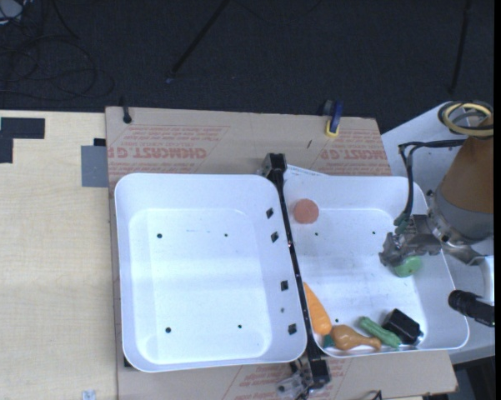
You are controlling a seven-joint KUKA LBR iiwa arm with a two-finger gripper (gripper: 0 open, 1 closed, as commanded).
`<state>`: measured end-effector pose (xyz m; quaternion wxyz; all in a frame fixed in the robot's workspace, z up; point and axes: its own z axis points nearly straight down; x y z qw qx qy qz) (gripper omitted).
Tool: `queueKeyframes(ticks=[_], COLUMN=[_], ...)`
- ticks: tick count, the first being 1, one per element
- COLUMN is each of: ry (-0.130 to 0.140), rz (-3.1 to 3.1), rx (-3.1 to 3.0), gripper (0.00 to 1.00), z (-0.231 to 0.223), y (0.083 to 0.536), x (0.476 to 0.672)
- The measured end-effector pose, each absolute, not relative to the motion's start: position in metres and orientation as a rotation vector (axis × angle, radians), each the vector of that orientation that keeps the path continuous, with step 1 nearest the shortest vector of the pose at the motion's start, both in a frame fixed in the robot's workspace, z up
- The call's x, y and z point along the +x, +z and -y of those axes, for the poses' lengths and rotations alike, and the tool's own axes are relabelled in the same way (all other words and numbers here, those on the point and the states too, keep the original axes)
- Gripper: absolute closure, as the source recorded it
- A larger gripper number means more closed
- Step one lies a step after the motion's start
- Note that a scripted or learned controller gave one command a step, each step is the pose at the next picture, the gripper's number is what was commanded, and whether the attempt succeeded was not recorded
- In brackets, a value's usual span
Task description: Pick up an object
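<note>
Camera view: gripper (403,252) sits low over a round green object (409,265); grasp and axis unclear.

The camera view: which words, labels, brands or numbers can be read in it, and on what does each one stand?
"CHEMCRAFT"-like red print, seen upside down, on the cardboard behind the left bin: blurred, so the reading is unsure.
A second red print on the cardboard behind the right bin: cut off, not readable.
Red print on the cardboard's front edge: too small and blurred to read.
Nothing readable on the items in the right bin.
</note>
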<state>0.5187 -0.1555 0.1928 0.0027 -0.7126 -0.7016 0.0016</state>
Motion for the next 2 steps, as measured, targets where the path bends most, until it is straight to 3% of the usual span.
queueKeyframes(ticks=[2], ry=[0.005], rz=[2.193], rx=[-2.241], gripper=[1.0], z=[0.1574], y=[0.2116], x=[0.5189])
